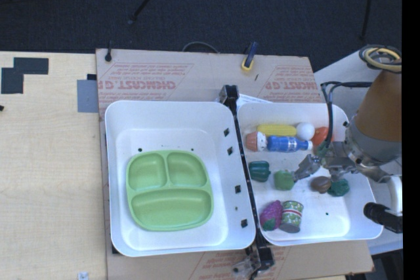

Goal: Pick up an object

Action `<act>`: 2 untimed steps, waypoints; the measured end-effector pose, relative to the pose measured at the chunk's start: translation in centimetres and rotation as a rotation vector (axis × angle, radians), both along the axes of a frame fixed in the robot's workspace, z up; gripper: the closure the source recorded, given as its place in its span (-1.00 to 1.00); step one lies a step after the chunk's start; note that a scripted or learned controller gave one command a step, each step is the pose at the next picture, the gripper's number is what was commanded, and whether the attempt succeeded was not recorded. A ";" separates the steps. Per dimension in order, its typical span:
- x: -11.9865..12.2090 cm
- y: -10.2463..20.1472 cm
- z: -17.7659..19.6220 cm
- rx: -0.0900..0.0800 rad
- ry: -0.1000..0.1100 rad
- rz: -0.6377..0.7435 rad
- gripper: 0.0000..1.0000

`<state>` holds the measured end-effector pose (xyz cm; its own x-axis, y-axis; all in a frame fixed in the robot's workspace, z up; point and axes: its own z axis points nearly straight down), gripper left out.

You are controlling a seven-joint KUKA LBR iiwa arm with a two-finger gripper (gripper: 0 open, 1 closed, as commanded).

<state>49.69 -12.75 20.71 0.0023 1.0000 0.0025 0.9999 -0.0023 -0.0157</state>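
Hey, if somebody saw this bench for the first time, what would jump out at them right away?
Probably the light green divided plastic plate, lying alone in the left white bin. Next, the right white bin, crowded with small toys: a blue and white bottle beside a yellow tube near the back, a purple grape bunch at the front. The grey arm's gripper hangs over the toys at that bin's right side.

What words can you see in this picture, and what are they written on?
Red printing on the left side of the cardboard sheet: upside down and blurred, too unclear to read for sure.
Red printing on the right side of the same sheet, near the yellow clamp: also upside down and too blurred.
Red printing on the sheet's front edge: too small.
The small patterned cup has markings, but none readable.
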 end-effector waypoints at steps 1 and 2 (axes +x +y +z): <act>0.3 0.0 0.7 -0.002 -0.014 0.002 -1.00; 0.5 0.9 -5.5 0.001 -0.006 0.004 -1.00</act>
<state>50.24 -11.89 15.25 -0.0014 1.0000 0.0031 1.0000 0.0014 -0.0092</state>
